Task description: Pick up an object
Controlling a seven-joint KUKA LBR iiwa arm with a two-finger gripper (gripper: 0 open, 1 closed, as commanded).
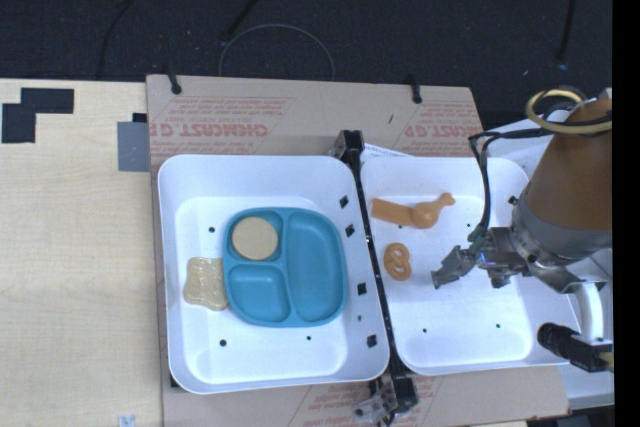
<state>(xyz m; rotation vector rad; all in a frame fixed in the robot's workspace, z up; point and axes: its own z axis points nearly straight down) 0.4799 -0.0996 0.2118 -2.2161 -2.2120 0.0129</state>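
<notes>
Your jaws (452, 267) hang low over the right bin (505, 340), pointing toward its middle, and from this angle you cannot tell whether they are parted or closed; nothing is visible between them. Behind them your arm (570, 185) comes in from the right edge, its orange band just above the grey wrist, bent down over the bin's right side. Just beside the jaws, toward the divider, lies a small brown pretzel (397, 261), apart from them. Farther up the same bin sits a tan spoon-shaped piece (412, 210), lying crosswise. In the left bin (190, 355) you have a blue divided tray (285, 267) with a round tan cracker (254, 238) in its upper left compartment, and a pale slice of bread (205, 283) touching the tray's left edge. Both bins rest on a cardboard sheet (300, 115) on the worktop (70, 265); its red print reads upside down and mirrored, too blurred to make out surely.
</notes>
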